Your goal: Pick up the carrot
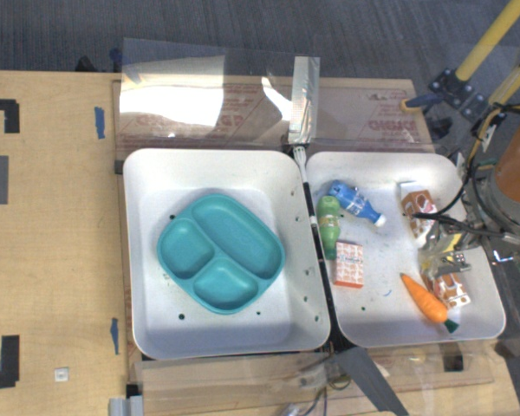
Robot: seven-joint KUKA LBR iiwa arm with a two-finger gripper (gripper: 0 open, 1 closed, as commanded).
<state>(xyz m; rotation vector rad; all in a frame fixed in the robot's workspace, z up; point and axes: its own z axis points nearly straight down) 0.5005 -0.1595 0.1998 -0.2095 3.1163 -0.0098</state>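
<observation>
Two shallow white bins are being viewed side by side on the bench. The left bin (147, 232) is being occupied by one teal divided plate (221, 251) with three compartments, lying near the bin's middle.

The right bin (381, 315) is being occupied by several small items, counted as follows: one carrot (425, 299); one blue bottle (355, 203) with a white cap, lying tilted near the far left part; one green bottle (330, 224) just beside the dividing wall; one pink-and-white carton (349, 263) lying flat in front of the bottles; two brown-and-white snack packets, one (418, 206) near the far right and one (453, 289) touching or just beside the carrot on its right.

The carrot is being seen in the near right part of the right bin, lying flat. Its long axis is running diagonally, the orange tip pointing toward the upper left, the dark green stem end toward the lower right corner.

The gripper (446, 248) is being seen amid cables at the right bin's right side, just above the carrot; whether it is apart or together cannot be told.
</observation>
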